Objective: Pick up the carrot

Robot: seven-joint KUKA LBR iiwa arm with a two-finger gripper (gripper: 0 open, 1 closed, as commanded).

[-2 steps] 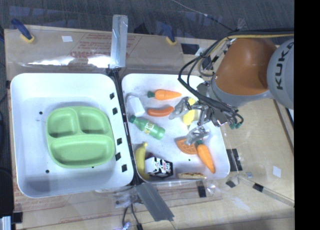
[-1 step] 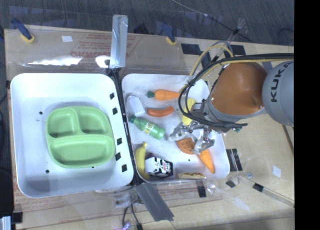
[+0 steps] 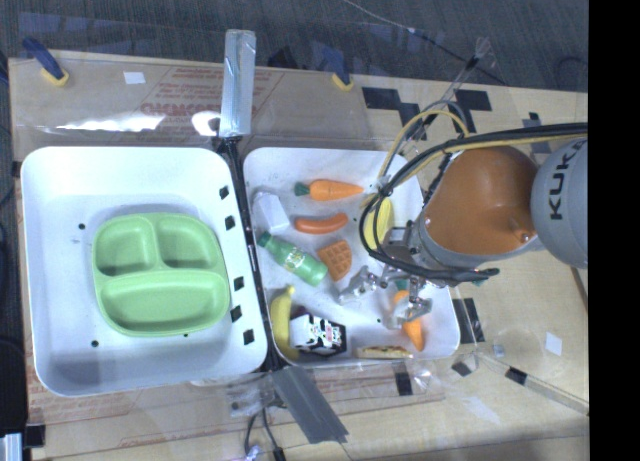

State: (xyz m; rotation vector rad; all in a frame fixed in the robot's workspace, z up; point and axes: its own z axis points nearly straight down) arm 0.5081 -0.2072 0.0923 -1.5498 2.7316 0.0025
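Carrot (image 3: pixel 335 189) lying by far wall of right bin (image 3: pixel 262 161), well apart from gripper (image 3: pixel 400 299), hung low over another orange piece (image 3: pixel 412 331); grip open or closed, impossible to tell. Likely risk: seizing the wrong orange item, through similar colour.

Arm low, gripper (image 3: pixel 408 301) down
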